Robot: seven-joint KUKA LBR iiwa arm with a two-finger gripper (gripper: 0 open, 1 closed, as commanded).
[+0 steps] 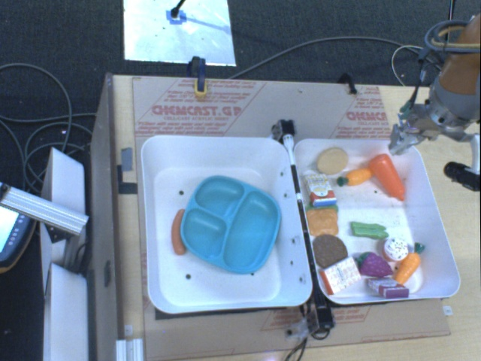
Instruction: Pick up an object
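Note:
The right bin (440,224) holds several toy foods. A big orange carrot (389,176) lies at its far right, with a small carrot (356,177) and a tan round biscuit (332,159) to its left. A green bean pod (368,230), a purple eggplant (373,264), a brown cookie (329,250) and a white box (342,274) lie nearer the front. My gripper (400,140) hangs over the bin's far right corner, just above the big carrot's thick end, with nothing seen in it.
The left bin (161,171) holds a blue divided plate (229,222) and a red sausage (178,232) beside it. A black rail (297,194) runs between the bins. Cables (45,119) and a metal frame (45,209) lie to the left of the bench.

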